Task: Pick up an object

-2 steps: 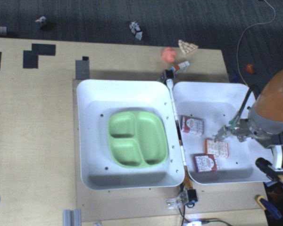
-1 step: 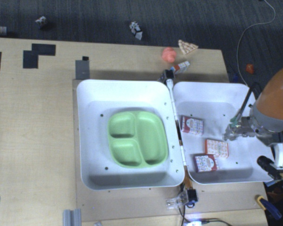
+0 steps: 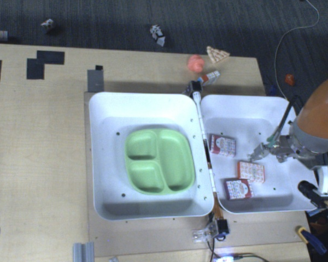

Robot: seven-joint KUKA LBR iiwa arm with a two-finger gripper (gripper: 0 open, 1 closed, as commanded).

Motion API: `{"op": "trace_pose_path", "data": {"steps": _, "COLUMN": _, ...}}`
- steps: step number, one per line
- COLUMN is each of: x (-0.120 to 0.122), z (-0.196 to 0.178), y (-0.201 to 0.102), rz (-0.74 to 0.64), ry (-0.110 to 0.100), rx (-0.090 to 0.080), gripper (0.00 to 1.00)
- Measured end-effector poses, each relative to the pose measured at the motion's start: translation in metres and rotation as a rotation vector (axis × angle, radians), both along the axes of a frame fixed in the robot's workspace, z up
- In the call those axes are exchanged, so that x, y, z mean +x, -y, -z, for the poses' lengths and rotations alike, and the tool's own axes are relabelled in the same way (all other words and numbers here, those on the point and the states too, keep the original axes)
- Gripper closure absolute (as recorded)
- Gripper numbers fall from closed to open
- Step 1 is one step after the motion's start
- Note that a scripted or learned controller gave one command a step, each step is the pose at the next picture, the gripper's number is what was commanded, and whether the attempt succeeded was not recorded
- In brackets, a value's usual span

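Note:
The right white bin (image 3: 238,111) holds three small red-and-white packets: one (image 3: 222,145) near its left wall, one (image 3: 251,171) in the middle and one (image 3: 238,189) toward the front. My gripper (image 3: 261,151) reaches in from the right and hovers just above and right of the middle packet, apart from all three. Nothing shows between its tips.
The left white bin (image 3: 106,113) holds a green divided tray (image 3: 158,160). Beyond the bins on the bench lie an orange ball (image 3: 195,63), a pizza-slice toy (image 3: 217,54) and a small tube (image 3: 209,78). A cable runs along the right side.

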State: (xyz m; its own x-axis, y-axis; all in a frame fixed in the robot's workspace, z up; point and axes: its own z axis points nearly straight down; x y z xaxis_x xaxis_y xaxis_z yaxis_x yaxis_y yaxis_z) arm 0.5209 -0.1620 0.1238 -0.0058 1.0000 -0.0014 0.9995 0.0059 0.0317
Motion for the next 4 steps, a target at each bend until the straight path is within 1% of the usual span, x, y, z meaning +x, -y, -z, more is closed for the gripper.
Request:
{"op": "trace_pose_path", "data": {"steps": 1, "x": -0.026, "z": 0.033, "y": -0.037, "rz": 0.005, "ry": -0.008, "rx": -0.006, "gripper": 0.00}}
{"op": "trace_pose_path", "data": {"steps": 2, "x": -0.023, "z": 0.020, "y": -0.036, "rz": 0.005, "ry": 0.002, "rx": -0.010, "gripper": 1.00}}
{"op": "trace_pose_path", "data": {"steps": 3, "x": -0.023, "z": 0.021, "y": -0.036, "rz": 0.005, "ry": 0.001, "rx": -0.010, "gripper": 0.00}}
{"op": "trace_pose_path", "data": {"steps": 4, "x": -0.021, "z": 0.010, "y": -0.037, "rz": 0.003, "ry": 0.005, "rx": -0.008, "gripper": 1.00}}
